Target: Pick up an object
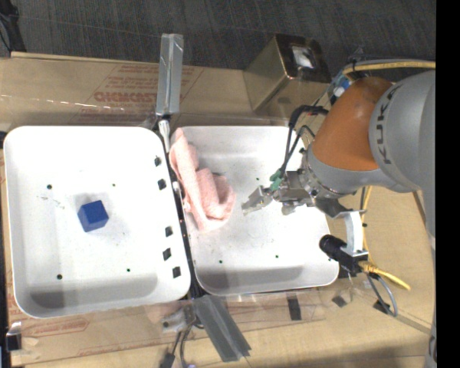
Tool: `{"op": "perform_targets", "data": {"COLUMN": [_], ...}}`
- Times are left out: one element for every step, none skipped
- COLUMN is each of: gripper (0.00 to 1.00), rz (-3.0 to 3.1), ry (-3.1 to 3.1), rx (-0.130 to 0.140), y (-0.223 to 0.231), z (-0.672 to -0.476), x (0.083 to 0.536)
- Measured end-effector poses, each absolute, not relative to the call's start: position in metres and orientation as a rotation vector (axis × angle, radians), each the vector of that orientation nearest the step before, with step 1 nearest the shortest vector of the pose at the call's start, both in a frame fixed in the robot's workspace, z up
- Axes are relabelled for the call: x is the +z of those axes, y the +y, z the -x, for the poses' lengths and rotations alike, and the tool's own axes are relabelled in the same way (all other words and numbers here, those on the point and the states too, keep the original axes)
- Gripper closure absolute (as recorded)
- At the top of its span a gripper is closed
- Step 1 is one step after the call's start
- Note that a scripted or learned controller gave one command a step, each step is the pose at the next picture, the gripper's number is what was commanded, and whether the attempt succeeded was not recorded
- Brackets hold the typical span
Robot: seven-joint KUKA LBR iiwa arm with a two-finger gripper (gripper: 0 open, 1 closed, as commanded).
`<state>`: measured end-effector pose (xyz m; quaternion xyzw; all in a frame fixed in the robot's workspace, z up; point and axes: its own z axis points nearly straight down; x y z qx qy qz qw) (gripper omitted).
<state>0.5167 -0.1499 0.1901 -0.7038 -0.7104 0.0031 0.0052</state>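
The gripper (254, 200) hangs over the right bin (291, 278), its metal fingers pointing left toward the divider between the two bins. The fingertips look close together with only a slim gap, and nothing shows between them; they touch no object that can be made out, and whether they rest on the bin floor cannot be told from this angle.

Taking the right bin as the landmark and going from left to right: well to its left, in the left bin (31, 297), a small blue cube (93, 215) sits alone on the white floor, left of that bin's middle. Between the two bins runs a dark divider (171, 228) with a grey metal bar (169, 71) rising from its far end. Just inside the right bin's left wall lies a pink cloth (202, 184), bunched and folded, stretching along that wall from the far corner toward the middle. The gripper's tips are near the cloth's right edge but apart from it, with bare white floor between. Over the right bin's right side looms the grey arm (414, 129) with its orange band (353, 125), cables looping beside it. Behind the bin's far edge stands a tan box (280, 71) on brown cardboard (77, 83).
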Motion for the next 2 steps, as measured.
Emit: {"op": "perform_targets", "data": {"gripper": [0.0,0.0], "rz": [2.204,1.97], "ry": [-2.225,-2.439], "rx": [0.01,0.003], "y": [-0.15,-0.135], "z": [-0.517,-0.564], "x": [0.19,0.091]}}
